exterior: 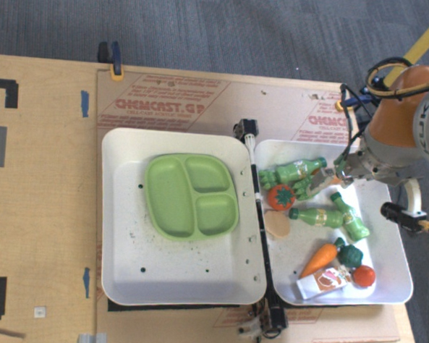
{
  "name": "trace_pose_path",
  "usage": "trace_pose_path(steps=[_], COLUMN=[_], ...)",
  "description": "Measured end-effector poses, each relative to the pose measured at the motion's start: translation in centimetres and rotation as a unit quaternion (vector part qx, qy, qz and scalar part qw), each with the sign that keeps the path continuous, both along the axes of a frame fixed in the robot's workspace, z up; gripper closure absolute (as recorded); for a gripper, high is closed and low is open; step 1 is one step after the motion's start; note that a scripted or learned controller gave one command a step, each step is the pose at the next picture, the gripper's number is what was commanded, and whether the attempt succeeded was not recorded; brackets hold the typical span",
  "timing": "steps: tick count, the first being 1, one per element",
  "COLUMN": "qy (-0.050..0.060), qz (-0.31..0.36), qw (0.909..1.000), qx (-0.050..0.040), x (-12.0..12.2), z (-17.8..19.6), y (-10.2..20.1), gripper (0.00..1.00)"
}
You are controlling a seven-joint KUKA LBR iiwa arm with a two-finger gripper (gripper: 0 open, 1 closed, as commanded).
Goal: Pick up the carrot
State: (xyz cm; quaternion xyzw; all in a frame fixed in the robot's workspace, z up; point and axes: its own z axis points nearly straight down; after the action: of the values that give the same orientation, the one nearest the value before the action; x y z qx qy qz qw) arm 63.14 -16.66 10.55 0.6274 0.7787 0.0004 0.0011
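I cannot tell the gripper's (328, 178) state, up by green bottles (296, 170). The smooth pointy carrot (319, 259) lies apart.

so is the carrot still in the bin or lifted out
In the bin: the orange carrot with a green top lies flat on the right white bin's floor, beside a white carton.

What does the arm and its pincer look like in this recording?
The arm is grey with a broad orange band above the wrist. Black and blue cables loop beside that band. The pincer is a small metallic grey piece, reaching into the right bin.
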Motion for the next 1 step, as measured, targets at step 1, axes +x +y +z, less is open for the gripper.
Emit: trace_pose_path(steps=[1], qy=[-0.008], qz=[0.114], qw=[0.9934], qx=[-0.0023], x=[-8.7], z=[-1.44], y=[1.77], gripper=[0.0])
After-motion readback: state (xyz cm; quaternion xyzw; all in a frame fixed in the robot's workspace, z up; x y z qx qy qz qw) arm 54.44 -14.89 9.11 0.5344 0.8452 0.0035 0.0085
